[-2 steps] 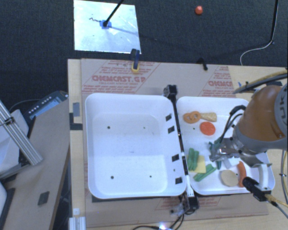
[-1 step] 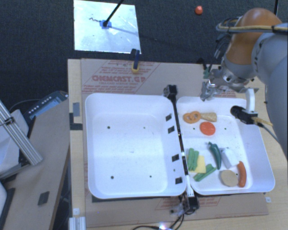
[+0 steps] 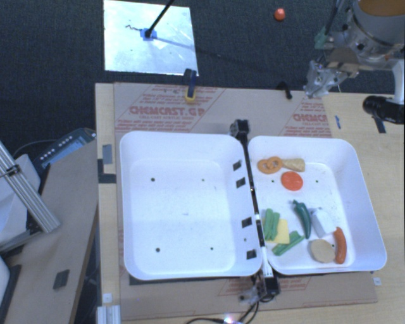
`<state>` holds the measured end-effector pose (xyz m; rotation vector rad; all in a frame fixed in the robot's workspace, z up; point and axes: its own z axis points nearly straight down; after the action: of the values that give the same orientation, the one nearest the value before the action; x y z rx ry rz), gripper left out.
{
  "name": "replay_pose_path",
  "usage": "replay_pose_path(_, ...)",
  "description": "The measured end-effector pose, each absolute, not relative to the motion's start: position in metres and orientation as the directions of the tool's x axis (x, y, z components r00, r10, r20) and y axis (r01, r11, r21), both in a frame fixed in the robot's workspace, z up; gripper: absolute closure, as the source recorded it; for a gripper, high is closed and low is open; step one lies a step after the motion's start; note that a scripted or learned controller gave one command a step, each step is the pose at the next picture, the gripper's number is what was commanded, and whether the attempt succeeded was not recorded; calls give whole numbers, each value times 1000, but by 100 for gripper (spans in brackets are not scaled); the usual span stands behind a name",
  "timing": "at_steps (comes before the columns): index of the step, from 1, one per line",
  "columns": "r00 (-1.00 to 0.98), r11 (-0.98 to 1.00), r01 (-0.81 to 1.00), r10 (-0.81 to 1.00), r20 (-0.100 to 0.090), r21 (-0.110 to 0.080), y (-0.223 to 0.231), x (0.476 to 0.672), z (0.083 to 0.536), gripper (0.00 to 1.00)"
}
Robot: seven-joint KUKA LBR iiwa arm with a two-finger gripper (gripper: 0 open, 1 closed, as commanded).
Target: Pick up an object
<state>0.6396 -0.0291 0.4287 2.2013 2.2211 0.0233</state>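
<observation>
The right white bin [image 3: 361,183] holds several toy foods. Near its back lie an orange ring [image 3: 270,165], a tan piece [image 3: 294,165] and a red-orange disc [image 3: 292,181]. Toward the front are green beans [image 3: 271,223], a yellow block [image 3: 281,232], a dark green pepper [image 3: 303,217], a pale grey block [image 3: 320,221], a tan round piece [image 3: 321,251] and a reddish sausage [image 3: 340,245]. My gripper [image 3: 319,81] hangs high above the bench beyond the right bin's back edge, well apart from all the objects.
The left white bin [image 3: 183,202] sits beside the right one, joined by a black-clipped divider [image 3: 250,190]. A shiny metal sheet [image 3: 150,37] lies at the back left, a blue-yellow clamp [image 3: 189,85] on the board's back edge, and a small orange ball [image 3: 279,14] on the floor.
</observation>
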Motion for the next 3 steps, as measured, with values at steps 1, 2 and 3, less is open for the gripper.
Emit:
replay_pose_path(1, -15, 15, 1000, 1000, 4, -6, 73, 602, 355, 100)
replay_pose_path(2, -11, 11, 1000, 1000, 1, -7, 143, 578, 266, 100)
replay_pose_path(3, -11, 11, 1000, 1000, 6, 12, 217, 567, 390, 100)
